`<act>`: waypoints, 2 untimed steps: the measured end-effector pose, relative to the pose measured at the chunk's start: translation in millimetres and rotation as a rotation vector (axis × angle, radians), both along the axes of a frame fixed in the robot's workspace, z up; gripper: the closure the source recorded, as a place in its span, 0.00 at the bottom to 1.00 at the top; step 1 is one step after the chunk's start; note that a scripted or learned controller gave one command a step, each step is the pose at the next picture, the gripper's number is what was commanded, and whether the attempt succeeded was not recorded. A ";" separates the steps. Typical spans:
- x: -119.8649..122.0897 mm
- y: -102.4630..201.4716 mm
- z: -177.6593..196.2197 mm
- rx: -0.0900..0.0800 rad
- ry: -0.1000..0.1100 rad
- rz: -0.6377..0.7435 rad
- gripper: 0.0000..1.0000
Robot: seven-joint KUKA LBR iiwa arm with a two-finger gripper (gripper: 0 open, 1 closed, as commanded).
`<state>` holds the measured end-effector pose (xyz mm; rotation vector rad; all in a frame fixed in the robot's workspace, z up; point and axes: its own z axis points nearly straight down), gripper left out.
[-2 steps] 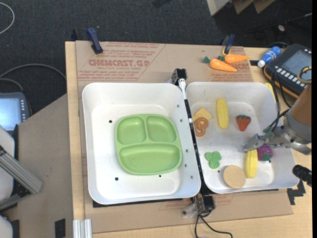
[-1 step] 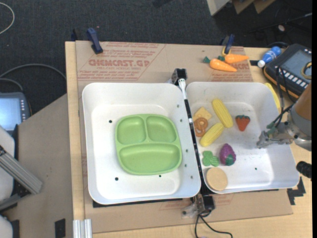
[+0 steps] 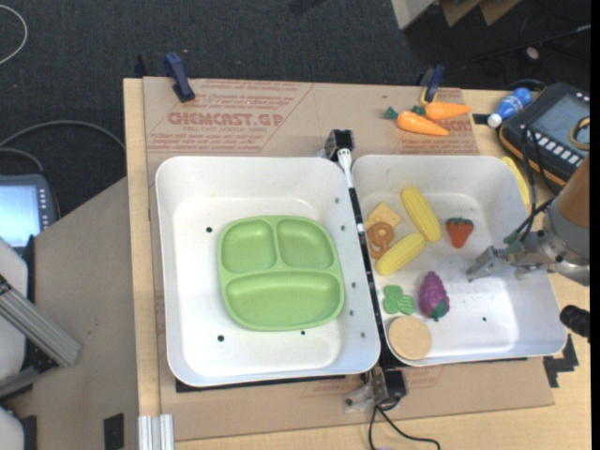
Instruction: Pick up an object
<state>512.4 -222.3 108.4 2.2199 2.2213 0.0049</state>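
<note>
The right bin holds toy food: two yellow corn cobs, a red strawberry, purple grapes, a small green piece, a tan round disc and an orange pretzel cracker. My gripper hangs low over the bin's bare floor at the right, pointing left. It is open with nothing between its fingers. The strawberry lies just up-left of it and the grapes lie down-left of it.
In the left bin sits a green divided plate. A yellow piece leans at the right bin's far right wall. Two orange carrots lie on the bench behind the bins, and a black-and-yellow pendant sits at the right.
</note>
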 end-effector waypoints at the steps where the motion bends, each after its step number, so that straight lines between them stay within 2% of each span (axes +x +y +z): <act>1: -27.9 52.1 -25.4 0.003 0.009 0.001 0.00; 2: -27.6 124.0 -23.8 -0.002 0.004 0.003 0.00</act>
